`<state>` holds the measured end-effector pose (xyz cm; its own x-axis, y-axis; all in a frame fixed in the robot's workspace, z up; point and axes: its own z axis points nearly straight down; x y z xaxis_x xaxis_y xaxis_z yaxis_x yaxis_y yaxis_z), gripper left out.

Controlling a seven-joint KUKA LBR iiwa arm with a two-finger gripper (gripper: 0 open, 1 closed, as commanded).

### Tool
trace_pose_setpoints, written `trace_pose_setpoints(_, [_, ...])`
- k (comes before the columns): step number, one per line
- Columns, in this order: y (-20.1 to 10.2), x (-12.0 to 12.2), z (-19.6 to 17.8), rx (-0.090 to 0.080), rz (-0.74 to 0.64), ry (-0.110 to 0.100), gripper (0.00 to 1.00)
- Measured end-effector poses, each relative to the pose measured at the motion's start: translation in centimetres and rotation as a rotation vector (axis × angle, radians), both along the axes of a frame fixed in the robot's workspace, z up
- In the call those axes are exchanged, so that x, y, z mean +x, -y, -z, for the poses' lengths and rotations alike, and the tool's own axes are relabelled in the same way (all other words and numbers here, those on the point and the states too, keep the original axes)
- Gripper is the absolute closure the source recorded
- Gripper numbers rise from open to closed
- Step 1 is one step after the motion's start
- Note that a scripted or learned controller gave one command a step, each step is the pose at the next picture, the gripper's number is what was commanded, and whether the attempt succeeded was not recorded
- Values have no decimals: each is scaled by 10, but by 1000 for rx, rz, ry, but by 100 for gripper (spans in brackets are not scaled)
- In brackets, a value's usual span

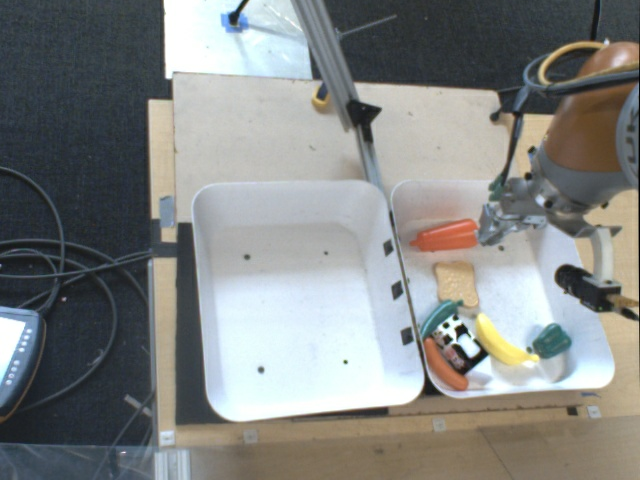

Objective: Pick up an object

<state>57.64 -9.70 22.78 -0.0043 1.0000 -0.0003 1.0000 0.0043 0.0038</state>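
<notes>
Carrot point(446, 235): one orange, tapered, smooth plastic-looking piece, lying on its side at the far end of the right bin point(590, 363), with its thicker end toward the hand point(492, 230). The hand is metallic grey and sits just beside that end of the carrot, at or touching it; whether its fingers are open or closed cannot be determined, and the carrot is not visibly between them. The arm point(590, 128) is grey with one orange band and enters from the right. Bins: two, shallow, white, smooth-walled with rounded corners, set side by side on the bench point(260, 128). The left bin point(290, 298) shows several small dark spots on its floor. The right bin contains, besides the carrot: one flat tan slice of bread point(457, 282), roughly square, near the middle; one curved yellow banana point(503, 341), glossy; one red sausage-shaped piece point(444, 363) at the near-left corner; one black-and-white patterned item point(460, 340) between the sausage-shaped piece and the banana; and one dark green knob-shaped piece point(551, 341) near the right wall. The bench top is a flat pale board of matte finish.
</notes>
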Motion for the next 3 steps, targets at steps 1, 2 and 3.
trace_pose_setpoints(1, [-54,-9,-11,3,-6,-2,100])
trace_pose_setpoints(2, [-107,-15,-20,3,-7,-2,100])
trace_pose_setpoints(3, [-163,-24,-24,3,-8,-3,100])
